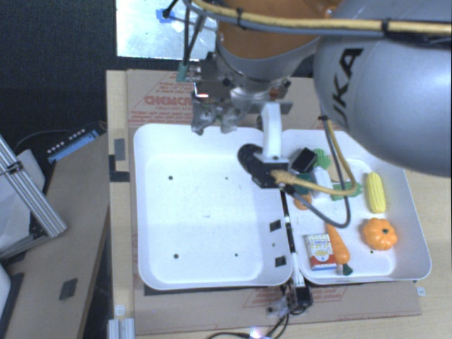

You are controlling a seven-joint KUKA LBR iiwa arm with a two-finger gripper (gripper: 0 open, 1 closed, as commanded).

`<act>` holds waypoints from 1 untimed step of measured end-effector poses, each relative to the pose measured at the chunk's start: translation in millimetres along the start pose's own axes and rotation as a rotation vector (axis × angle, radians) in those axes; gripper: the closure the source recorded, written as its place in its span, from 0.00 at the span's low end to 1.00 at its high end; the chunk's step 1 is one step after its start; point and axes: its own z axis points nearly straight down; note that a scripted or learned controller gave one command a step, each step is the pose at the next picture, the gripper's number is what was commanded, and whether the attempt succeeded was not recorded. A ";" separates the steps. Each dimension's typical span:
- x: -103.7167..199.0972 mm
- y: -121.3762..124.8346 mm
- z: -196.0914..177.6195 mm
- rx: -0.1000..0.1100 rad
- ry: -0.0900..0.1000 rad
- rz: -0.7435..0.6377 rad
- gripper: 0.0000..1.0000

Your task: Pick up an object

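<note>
We cannot tell our jaws' state; over the left bin [162, 260] rim, well apart from the corn [376, 191], we may grasp nothing.

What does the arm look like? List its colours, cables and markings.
The arm is a bulky, rounded grey shell with dark lettering, partly cut off, ending in KA. Above the wrist sits a glossy orange band, crossed by a yellow cable. The gripper is a compact grey metal block, with thin black wires running up from it.
</note>
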 end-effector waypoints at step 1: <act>-3.0 57.4 -13.3 0.004 -0.003 0.005 1.00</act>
